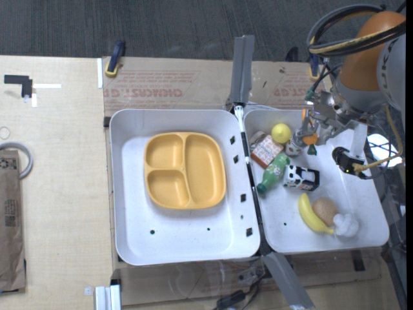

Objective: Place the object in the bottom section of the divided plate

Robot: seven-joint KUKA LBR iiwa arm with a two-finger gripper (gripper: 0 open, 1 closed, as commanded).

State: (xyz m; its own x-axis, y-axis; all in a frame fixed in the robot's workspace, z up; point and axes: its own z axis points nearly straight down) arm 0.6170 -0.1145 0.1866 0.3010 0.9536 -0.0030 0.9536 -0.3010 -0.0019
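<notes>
Yellow divided plate (186, 170) in left bin, long axis near-vertical; fingers (308, 136) state unclear.

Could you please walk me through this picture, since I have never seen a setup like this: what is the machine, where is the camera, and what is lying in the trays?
One camera looks down at a slant on a bench with two shallow white bins. The machine is a grey robot arm with an orange band, reaching in from the right. Its hand hangs low over the right bin; I cannot tell whether it holds anything. That bin contains a lemon, a green bottle, a red-and-white packet, a black-and-white toy, a banana and a few other small items. The left bin holds a yellow divided plate with three sections, nothing in them yet.
</notes>
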